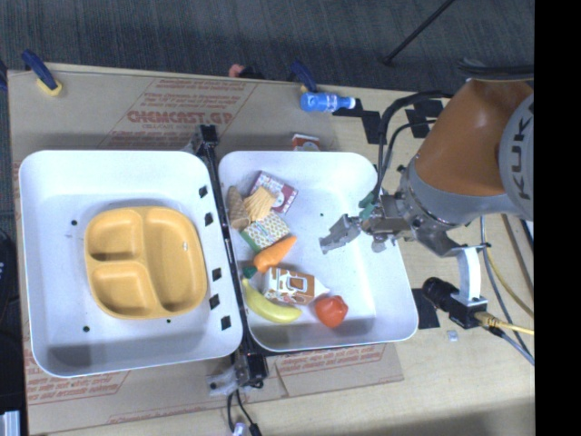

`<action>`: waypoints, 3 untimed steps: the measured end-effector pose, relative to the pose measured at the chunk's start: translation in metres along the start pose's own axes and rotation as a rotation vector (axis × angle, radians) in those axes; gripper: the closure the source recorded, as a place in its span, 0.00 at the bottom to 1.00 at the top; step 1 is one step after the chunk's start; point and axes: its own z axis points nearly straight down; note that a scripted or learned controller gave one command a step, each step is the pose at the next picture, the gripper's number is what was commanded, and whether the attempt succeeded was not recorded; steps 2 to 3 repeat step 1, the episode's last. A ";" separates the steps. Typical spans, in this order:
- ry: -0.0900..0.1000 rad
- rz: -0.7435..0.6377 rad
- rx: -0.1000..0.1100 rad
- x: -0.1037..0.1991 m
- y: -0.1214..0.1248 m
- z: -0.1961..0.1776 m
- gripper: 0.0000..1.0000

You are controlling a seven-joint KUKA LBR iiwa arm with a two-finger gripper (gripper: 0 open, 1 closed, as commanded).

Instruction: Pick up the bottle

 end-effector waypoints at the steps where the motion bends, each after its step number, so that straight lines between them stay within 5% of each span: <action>1: 0.000 -0.005 0.003 0.000 0.000 -0.010 1.00; 3: 0.000 -0.005 0.003 0.000 0.000 -0.010 1.00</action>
